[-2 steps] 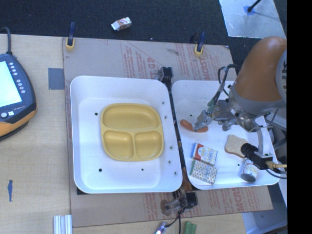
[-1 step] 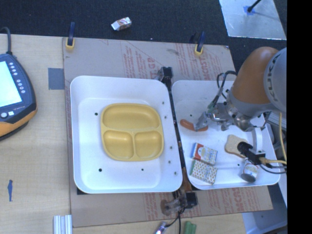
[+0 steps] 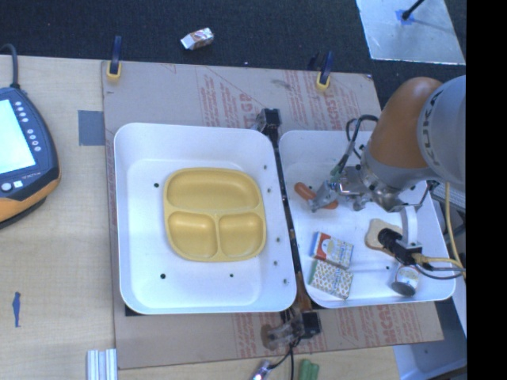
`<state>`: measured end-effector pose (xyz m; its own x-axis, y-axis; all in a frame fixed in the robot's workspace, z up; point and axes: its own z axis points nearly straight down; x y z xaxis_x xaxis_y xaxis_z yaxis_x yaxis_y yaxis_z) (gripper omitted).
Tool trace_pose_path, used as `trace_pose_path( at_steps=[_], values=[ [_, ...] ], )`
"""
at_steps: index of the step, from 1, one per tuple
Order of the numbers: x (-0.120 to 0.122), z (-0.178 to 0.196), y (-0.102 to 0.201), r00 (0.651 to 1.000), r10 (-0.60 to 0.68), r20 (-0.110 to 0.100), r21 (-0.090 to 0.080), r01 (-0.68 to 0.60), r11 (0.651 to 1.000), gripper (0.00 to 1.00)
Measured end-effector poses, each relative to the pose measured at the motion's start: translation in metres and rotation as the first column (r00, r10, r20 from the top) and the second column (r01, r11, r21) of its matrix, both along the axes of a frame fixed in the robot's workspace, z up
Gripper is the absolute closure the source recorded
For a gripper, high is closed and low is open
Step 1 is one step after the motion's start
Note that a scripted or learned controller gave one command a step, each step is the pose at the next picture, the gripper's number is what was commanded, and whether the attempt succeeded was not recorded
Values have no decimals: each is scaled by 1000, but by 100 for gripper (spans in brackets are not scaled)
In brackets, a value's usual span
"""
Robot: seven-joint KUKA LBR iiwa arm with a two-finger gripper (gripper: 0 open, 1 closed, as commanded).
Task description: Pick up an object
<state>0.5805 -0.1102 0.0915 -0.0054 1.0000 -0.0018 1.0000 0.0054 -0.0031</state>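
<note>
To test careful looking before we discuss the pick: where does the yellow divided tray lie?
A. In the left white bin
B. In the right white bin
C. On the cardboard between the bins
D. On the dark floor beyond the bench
A: the yellow divided tray lies flat inside the left white bin, apart from the arm's side.

Arm [image 3: 412,133] enters from the right edge, grey link uppermost, orange band below it toward the wrist. Wrist angled down and to the left. Gripper [image 3: 329,199] low, pointing left, metal fingers [image 3: 321,204] visible at the tip (their spread is not readable at this slant). Cables loop beside the wrist.
</note>
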Motion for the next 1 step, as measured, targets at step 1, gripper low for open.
trace_pose_path(
  at_steps=[1],
  values=[
    [15, 0, 18, 1000, 1, 1, 0, -1, 1000, 0]
  ],
)
